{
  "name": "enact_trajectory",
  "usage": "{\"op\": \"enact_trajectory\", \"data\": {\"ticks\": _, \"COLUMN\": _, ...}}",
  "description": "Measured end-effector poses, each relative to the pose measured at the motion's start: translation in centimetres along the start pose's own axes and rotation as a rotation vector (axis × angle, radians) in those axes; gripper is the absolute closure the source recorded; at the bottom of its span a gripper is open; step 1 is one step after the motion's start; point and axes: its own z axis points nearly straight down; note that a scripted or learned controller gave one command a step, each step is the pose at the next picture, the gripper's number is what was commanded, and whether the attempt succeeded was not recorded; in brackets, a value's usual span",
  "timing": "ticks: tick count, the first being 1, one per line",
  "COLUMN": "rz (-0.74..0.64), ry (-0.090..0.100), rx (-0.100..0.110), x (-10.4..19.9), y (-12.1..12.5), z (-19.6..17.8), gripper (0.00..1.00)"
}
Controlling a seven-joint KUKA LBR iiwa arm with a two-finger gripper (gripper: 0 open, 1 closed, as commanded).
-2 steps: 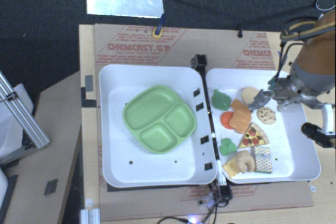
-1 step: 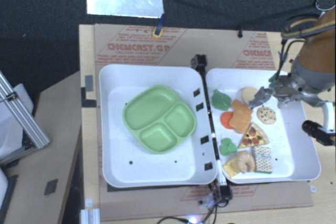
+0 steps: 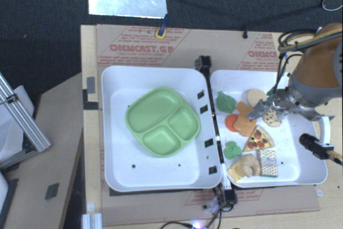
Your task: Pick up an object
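Toy food lies crowded under the pincer (image 3: 263, 110) in the right bin (image 3: 308, 169). An orange piece (image 3: 245, 122) sits just to its left, a cookie (image 3: 272, 117) just beneath. Whether its fingers are wide or narrow, I cannot tell.

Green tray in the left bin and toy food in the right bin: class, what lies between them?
In the camera view, the bins' two white walls meet between the green tray and toy food, with black clips along the seam.
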Motion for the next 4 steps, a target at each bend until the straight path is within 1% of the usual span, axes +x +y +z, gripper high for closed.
{"op": "enact_trajectory", "data": {"ticks": 1, "rz": 0.000, "ry": 0.000, "rx": 0.001, "x": -0.3, "y": 0.6, "z": 4.4, "gripper": 0.00}}
{"op": "enact_trajectory", "data": {"ticks": 2, "rz": 0.001, "ry": 0.001, "rx": -0.006, "x": -0.3, "y": 0.8, "z": 8.3, "gripper": 0.00}}
{"op": "enact_trajectory", "data": {"ticks": 3, "rz": 0.001, "ry": -0.001, "rx": -0.013, "x": -0.3, "y": 1.0, "z": 6.9, "gripper": 1.00}}
{"op": "enact_trajectory", "data": {"ticks": 4, "rz": -0.002, "ry": -0.003, "rx": -0.009, "x": -1.3, "y": 1.6, "z": 1.6, "gripper": 1.00}}
